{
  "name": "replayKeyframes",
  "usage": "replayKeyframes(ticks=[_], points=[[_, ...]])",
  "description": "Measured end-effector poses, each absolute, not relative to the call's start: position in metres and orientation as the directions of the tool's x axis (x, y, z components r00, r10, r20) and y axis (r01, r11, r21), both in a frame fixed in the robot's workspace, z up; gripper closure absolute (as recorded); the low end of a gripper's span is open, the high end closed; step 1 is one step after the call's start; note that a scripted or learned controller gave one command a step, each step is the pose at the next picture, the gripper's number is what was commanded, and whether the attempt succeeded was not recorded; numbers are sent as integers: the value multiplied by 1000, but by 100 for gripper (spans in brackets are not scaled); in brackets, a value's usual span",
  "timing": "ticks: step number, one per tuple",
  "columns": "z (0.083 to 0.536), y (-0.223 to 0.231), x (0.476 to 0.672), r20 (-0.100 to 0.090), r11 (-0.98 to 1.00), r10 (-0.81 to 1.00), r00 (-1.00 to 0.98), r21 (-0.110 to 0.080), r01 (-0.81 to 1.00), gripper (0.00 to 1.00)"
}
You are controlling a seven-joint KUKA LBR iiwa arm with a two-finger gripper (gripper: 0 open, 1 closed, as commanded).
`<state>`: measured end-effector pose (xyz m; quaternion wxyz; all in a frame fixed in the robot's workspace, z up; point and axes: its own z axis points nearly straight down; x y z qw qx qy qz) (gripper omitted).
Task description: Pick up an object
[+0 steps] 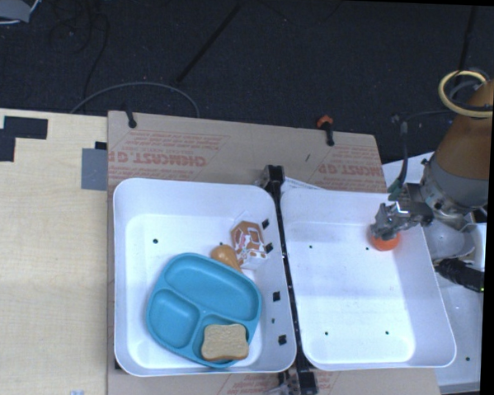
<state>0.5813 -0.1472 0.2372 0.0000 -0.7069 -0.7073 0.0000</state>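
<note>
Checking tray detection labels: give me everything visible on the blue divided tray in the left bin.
The light blue, rounded-corner divided plastic tray lies flat and turned at an angle in the lower part of the left white bin. It has three shallow compartments. A tan bread-like slice sits in its lower right compartment. A small orange-yellow rounded object touches its upper edge.

floor (pixel 238 43): dark, cables | bench (pixel 38 248): pale wood | cardboard sheet (pixel 233 150)
</note>
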Motion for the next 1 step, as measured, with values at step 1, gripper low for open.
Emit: replayKeyframes(ticks=[1], points=[[242,-96,572,2,3,1000,-3,-3,1000,100]])
